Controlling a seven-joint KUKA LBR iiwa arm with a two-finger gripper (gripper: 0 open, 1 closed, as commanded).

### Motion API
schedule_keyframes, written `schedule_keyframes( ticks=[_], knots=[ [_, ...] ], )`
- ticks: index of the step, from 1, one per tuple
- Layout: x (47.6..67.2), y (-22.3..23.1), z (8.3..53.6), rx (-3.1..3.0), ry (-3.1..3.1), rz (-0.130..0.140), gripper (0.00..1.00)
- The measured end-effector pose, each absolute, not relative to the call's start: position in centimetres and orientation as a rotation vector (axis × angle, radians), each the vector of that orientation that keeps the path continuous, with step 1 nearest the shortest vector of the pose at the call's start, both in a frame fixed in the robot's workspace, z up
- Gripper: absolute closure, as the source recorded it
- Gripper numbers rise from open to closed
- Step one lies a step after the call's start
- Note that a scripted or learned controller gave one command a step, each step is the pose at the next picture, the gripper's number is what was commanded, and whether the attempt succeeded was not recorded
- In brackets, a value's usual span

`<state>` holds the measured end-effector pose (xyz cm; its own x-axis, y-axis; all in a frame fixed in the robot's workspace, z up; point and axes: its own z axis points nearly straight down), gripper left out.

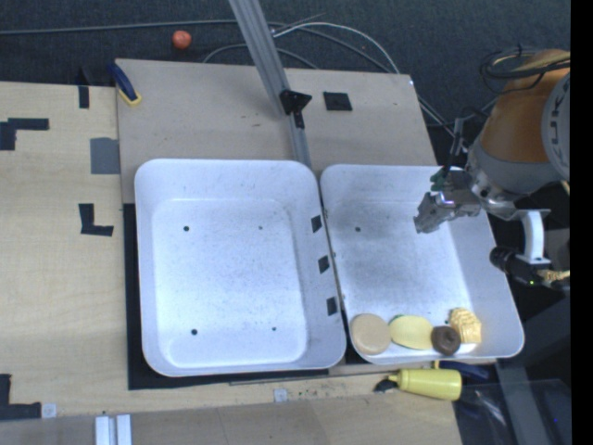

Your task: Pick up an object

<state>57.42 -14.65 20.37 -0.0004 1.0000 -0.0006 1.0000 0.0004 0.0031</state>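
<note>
A yellow tool (429, 382) lay on the tabletop (56, 276). Along the right bin's (398, 267) near edge sat a tan disc (370, 334), yellow piece (409, 331), brown ring (446, 340) and golden lump (466, 324). Farther back hovered the hand (430, 213); whether its grip was apart or together, I cannot tell.

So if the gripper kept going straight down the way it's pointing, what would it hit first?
Most likely the bare speckled floor of the right-hand white bin. The grey two-finger gripper hangs above its upper part, well away from the objects at the near edge. Its height is hard to judge from this slant.
</note>
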Motion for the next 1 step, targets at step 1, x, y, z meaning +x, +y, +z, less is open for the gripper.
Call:
schedule_keyframes(
  ticks=[1],
  knots=[
    [56.5,-14.46,25.59,2.219,2.22,0.004,1.0]
  ],
)
